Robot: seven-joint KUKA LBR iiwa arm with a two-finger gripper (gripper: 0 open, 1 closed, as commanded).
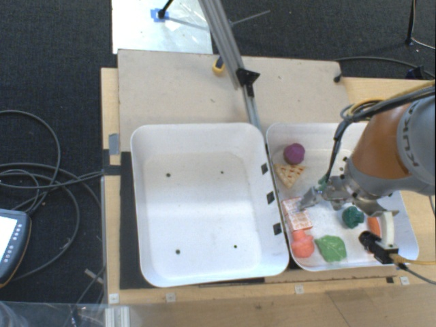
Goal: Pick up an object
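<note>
The arm (388,148) reached in over the right bin (320,131), with the jaws (312,197) low near the bin's middle, pointing toward the left wall. Whether the jaws were released or clenched could not be told; nothing was visibly between them.

All candidate objects lay in the right bin. A purple ball (294,153) sat toward the far side, with a tan waffle-patterned wedge (290,175) just beside it. A red-and-white packet (297,218) lay nearest the jaws, close below them. An orange ball (302,245) and a green leaf-shaped piece (331,248) lay near the front rim, touching or nearly so. A dark green lump (352,216) lay partly under the wrist. The left bin (204,203) held no objects.

Assessment: the step in hand appeared to be the descent onto an object, most likely the packet. The packet was flat and lay beside the dividing wall, so the jaws should come straight down with one finger on each long edge, clear of the wall. The orange ball close by risked being nudged. A rounded object, such as the purple ball, would offer a surer hold
</note>
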